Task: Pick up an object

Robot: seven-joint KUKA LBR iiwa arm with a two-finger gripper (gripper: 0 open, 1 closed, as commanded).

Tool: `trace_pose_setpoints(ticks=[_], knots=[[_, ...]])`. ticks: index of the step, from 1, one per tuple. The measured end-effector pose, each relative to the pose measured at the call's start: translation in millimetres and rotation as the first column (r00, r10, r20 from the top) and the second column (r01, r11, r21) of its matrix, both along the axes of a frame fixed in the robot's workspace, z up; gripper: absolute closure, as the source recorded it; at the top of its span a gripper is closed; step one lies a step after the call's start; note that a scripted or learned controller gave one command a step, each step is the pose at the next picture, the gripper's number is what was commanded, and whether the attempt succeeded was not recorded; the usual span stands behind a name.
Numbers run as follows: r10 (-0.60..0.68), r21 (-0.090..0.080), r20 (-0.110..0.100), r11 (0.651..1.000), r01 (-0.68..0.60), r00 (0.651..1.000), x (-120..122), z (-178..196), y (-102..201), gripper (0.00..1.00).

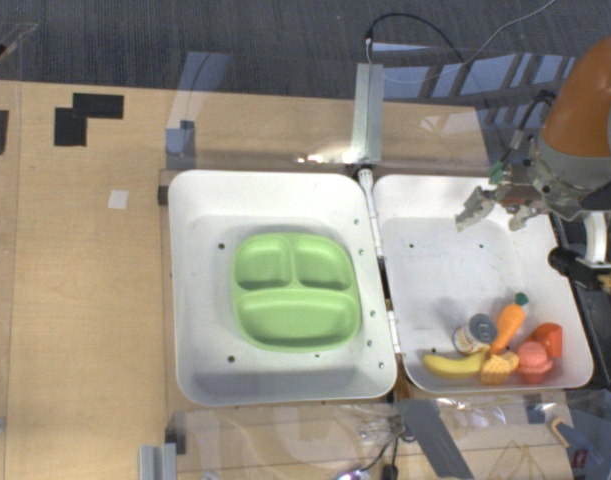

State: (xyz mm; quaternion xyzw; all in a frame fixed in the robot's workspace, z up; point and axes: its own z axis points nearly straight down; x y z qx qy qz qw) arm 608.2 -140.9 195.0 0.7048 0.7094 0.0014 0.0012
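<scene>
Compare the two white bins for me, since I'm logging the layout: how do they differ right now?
The left bin holds one thing, a green divided plate, lying flat near its middle; the right bin holds several small toy foods, among them a banana and a carrot, clustered in its near corner. The gripper hangs over the right bin's far side, not over the left bin. Both are shallow, white, and sit side by side.

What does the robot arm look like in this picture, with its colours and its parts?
The arm enters from the right. It has a rounded orange band, with grey casing below it toward the wrist. The gripper at its end is small, grey and metallic, with two thin jaws and a tiny green spot near its base. Dark cables run beside the wrist.
</scene>
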Motion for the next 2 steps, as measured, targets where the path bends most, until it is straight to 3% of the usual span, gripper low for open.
trace_pose_setpoints(ticks=[1, 2], knots=[[-0.118, 0.002, -0.002, 0.993, 0.118, 0.993, -45, -101, -63, 0.00], [0.008, 0.000, -0.001, 1.000, -0.008, 1.000, -108, -99, -52, 0.00]])
